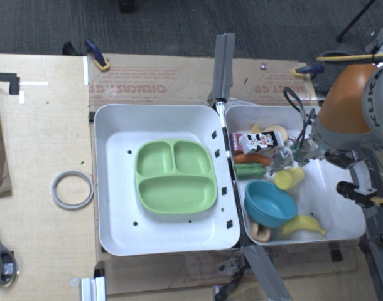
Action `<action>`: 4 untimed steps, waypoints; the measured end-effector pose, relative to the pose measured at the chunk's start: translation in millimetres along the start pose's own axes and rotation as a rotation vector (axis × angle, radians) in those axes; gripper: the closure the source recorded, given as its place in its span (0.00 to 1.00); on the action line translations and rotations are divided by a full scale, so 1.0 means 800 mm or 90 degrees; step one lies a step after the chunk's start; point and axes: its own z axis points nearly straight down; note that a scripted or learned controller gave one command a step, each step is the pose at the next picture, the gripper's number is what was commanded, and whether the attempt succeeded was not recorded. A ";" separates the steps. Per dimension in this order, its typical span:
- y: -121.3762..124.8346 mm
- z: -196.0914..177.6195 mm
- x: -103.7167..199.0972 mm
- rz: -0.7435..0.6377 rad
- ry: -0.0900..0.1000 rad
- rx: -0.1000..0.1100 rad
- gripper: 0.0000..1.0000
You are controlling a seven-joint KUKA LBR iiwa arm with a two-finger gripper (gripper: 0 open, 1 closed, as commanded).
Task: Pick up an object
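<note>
Just below gripper (284,162), yellow cup (288,179), blue bowl (269,202) beside.

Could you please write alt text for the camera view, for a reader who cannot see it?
A grey arm with an orange band lowers its gripper into the right bin, among a blue bowl, a banana, a yellow cup and other small items. The left bin holds a green divided plate.

A divided tray (176,175) lies in the left bin (110,187). In the right bin (342,213), a bowl (270,202) sits before a carton (259,142), with a banana (304,225) just right of the bowl. A tape ring (72,189) lies on the bench (41,137), left of both bins.
</note>
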 end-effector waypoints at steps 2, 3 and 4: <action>0.077 0.002 0.012 0.046 -0.001 0.000 1.00; 0.132 -0.111 0.077 0.081 -0.001 -0.001 1.00; 0.132 -0.121 0.076 0.079 -0.003 0.001 1.00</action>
